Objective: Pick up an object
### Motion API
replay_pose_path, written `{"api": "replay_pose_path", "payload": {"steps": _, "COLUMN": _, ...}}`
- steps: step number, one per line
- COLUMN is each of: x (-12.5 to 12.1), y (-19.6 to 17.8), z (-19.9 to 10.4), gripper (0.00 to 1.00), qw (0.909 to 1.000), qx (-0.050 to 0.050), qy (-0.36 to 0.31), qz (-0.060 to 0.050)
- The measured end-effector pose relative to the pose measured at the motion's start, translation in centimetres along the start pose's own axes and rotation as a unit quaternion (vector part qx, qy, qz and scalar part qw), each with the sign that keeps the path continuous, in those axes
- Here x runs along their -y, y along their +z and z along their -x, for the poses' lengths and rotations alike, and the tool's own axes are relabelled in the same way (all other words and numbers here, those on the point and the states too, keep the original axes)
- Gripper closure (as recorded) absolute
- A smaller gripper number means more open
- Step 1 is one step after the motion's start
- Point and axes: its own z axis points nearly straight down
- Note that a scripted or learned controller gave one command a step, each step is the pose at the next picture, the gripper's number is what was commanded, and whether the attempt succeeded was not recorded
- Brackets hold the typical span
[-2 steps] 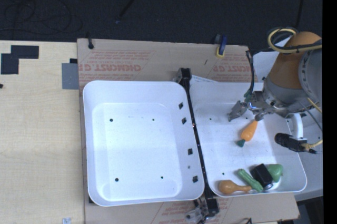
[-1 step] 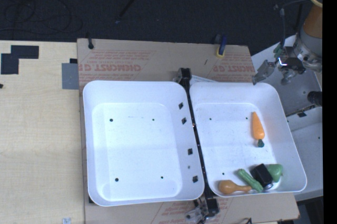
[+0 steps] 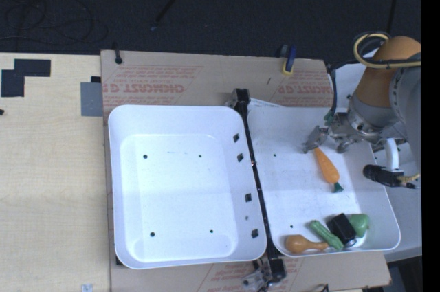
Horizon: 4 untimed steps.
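The tool [image 3: 328, 136] hangs low over the far right part of the right bin [image 3: 289, 167], its metal fingers spread wide with nothing between them. An orange carrot [image 3: 327, 167] lies just near of it, while a green toy [image 3: 356, 222], a black block [image 3: 342, 227] and an orange gourd [image 3: 302, 243] cluster at the bin's near edge.

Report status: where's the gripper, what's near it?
Gripper low over right bin, top right. Carrot lies just below it, not gripped. Other items clustered at bin's bottom corner, clear of it.
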Motion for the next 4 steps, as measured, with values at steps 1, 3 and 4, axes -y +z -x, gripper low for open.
{"api": "replay_pose_path", "payload": {"steps": 1, "x": -0.4, "y": -2.1, "z": 0.0, "gripper": 1.0, "qw": 1.0, "qx": 0.002, "qy": -0.003, "qz": 0.006}}
{"api": "replay_pose_path", "payload": {"steps": 3, "x": 2.3, "y": 0.0, "z": 0.0, "gripper": 0.0, "qw": 1.0, "qx": 0.001, "qy": 0.0, "qz": 0.005}}
{"api": "replay_pose_path", "payload": {"steps": 4, "x": 2.2, "y": -1.2, "z": 0.1, "gripper": 1.0, "qw": 1.0, "qx": 0.002, "qy": -0.002, "qz": 0.006}}
